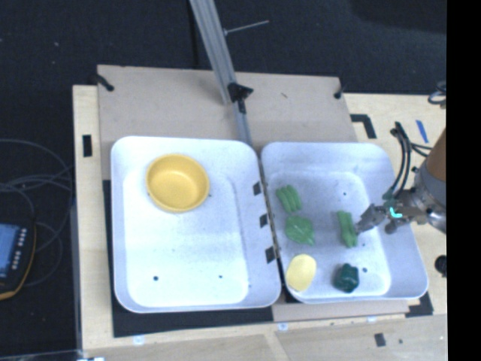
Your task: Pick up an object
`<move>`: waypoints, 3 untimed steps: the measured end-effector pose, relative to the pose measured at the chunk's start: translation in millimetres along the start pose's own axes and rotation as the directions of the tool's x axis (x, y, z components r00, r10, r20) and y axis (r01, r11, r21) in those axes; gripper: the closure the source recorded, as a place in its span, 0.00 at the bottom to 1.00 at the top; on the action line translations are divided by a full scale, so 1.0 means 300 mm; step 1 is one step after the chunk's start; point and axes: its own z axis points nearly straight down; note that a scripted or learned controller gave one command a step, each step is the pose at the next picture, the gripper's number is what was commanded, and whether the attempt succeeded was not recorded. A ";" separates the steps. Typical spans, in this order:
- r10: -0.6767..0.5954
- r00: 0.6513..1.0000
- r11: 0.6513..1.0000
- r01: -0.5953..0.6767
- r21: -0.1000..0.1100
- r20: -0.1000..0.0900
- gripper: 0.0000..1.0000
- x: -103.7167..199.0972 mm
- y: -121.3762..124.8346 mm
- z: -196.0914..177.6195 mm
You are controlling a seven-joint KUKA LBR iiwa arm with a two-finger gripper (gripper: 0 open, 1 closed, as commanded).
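The claw (370, 220) is hovering in the right bin (323, 156), how far open I cannot tell. Just left of it a slim, light green piece (346, 229) is lying lengthwise.

From my remote station this reads as a robotics lab: plywood bench (301, 100), two white bins (128, 201), loose cables (37, 194), handheld control pendant (13, 250).

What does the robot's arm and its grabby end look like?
The arm shows at the right edge: a bit of orange, then grey metal. Black cables loop along it. The end effector is grey and dark, with a small teal light glowing on it.
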 end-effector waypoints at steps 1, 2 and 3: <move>0.000 1.000 1.000 0.000 0.000 0.000 0.00 0.000 0.000 0.000; 0.001 1.000 1.000 -0.001 0.005 0.000 0.00 0.017 -0.029 0.164; 0.001 1.000 1.000 -0.001 0.005 0.000 0.00 0.016 -0.033 0.338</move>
